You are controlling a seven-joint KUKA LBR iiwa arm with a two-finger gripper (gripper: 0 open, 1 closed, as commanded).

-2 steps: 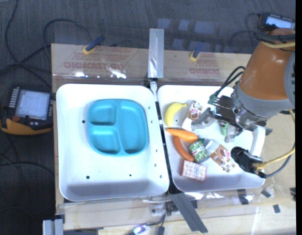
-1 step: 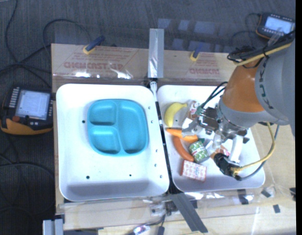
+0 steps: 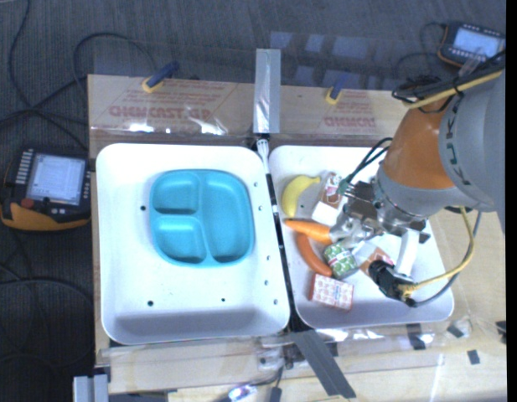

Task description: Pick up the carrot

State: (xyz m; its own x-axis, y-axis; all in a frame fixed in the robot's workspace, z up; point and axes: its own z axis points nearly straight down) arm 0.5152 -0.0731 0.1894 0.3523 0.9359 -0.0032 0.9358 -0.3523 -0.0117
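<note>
- Here we are at the desk [image 3: 116, 90], two white bins side by side, and all the action is in the right bin [image 3: 434, 308].
- The carrot [image 3: 307, 229] lies in the left half of that bin, pointing roughly left to right, its thin end near the wall between the bins and its fat end running toward the arm [image 3: 426, 153].
- The gripper [image 3: 352, 224] sits low over the clutter, right at the carrot's right-hand end; from this angle it looks to be touching or just above it, and I can't say which.
- How the gripper is set, spread or closed, I cannot tell; the wrist hardware hides that part.
- I don't see the carrot lifted. It looks to be resting on the bin floor, so by my reading this is the reach-and-close step, with no grip yet confirmed.
- Crowded neighbourhood: a yellow banana [image 3: 298, 193] just above the carrot, a second orange piece [image 3: 315, 256] just below it, a green packet [image 3: 342, 260] beside that, and a red-and-white box [image 3: 331, 291] nearer the front.
- Next move, as I judge it: get a firm close across the carrot's thick end, then lift straight up, clear of the banana and the green packet.
- The risk is catching a neighbour instead, or pinching the tapered body so it slips out.
- Over in the left bin [image 3: 124, 308], a blue divided tray [image 3: 199, 216] sits well apart from all this.
</note>
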